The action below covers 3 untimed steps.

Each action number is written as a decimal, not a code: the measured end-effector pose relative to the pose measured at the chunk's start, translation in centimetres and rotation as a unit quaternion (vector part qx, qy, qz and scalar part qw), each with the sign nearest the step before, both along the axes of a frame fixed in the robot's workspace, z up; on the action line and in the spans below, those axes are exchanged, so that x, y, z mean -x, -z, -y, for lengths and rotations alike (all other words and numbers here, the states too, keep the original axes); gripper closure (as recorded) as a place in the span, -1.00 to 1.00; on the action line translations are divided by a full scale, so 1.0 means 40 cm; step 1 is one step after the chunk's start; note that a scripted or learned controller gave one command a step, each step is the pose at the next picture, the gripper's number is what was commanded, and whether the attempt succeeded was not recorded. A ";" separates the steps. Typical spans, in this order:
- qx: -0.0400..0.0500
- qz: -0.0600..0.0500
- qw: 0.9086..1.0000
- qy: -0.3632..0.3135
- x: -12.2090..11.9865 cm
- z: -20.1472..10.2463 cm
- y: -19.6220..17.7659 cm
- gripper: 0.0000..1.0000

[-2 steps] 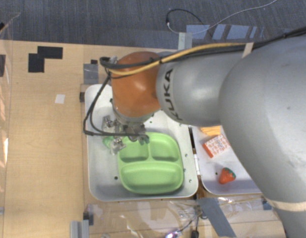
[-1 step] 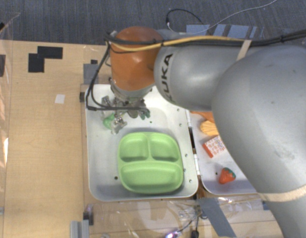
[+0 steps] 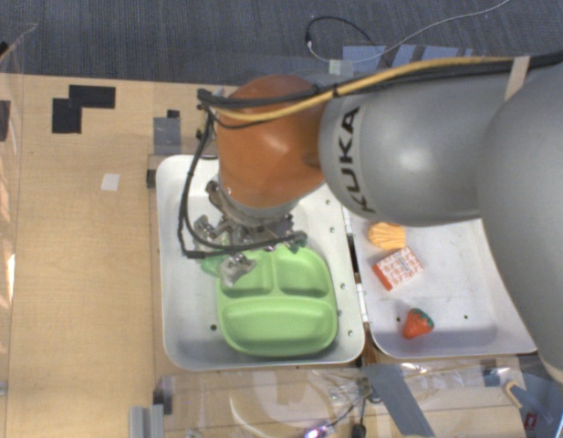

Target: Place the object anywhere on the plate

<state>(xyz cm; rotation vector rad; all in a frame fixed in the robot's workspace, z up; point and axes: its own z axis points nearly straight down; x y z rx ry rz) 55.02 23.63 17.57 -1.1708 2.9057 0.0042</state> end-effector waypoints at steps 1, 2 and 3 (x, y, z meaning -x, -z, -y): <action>0.002 -0.001 0.996 -0.094 0.134 0.032 0.079 1.00; 0.001 0.001 0.985 -0.171 0.006 0.028 0.072 1.00; 0.002 0.000 0.927 -0.375 0.157 0.064 0.028 1.00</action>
